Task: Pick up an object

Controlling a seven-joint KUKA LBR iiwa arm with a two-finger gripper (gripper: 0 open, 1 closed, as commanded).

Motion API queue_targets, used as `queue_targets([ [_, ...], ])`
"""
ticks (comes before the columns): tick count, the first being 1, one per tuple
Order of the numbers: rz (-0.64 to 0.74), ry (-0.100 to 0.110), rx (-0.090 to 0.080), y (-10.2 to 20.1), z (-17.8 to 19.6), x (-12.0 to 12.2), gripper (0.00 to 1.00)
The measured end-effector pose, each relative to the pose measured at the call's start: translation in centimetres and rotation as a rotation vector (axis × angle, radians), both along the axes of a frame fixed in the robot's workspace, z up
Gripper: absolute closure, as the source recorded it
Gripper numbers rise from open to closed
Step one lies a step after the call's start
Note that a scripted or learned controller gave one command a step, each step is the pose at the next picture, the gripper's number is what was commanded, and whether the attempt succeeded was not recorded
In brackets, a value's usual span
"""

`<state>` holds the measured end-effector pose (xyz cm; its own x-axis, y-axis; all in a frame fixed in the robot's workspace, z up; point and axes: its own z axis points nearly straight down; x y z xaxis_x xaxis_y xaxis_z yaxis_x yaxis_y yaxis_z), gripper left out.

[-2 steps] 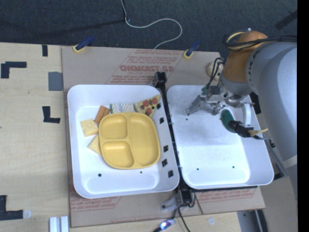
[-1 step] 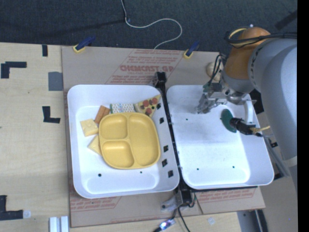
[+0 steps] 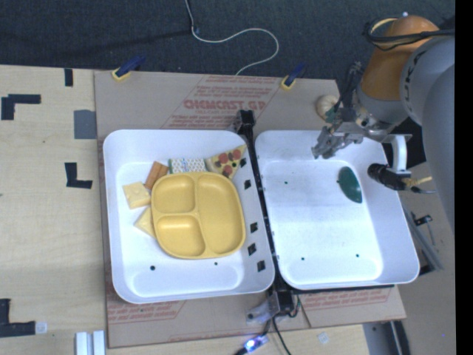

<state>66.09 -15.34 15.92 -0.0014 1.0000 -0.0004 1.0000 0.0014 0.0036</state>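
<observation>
Cardboard (image 3: 222,102) under bins, red "CHEMGEAR"-like print, blurred

The grey arm (image 3: 432,72) reaches in from the right, its orange band (image 3: 384,69) above the wrist. The tool (image 3: 325,148) points down and leftward at the arm's end, its dark fingers blurred together.
</observation>
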Motion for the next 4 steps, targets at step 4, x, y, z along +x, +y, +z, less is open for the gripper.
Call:
queue_targets([
  [4, 0.004, 0.007, 0.001, 11.2, 5.3, -2.5, 1.0],
])
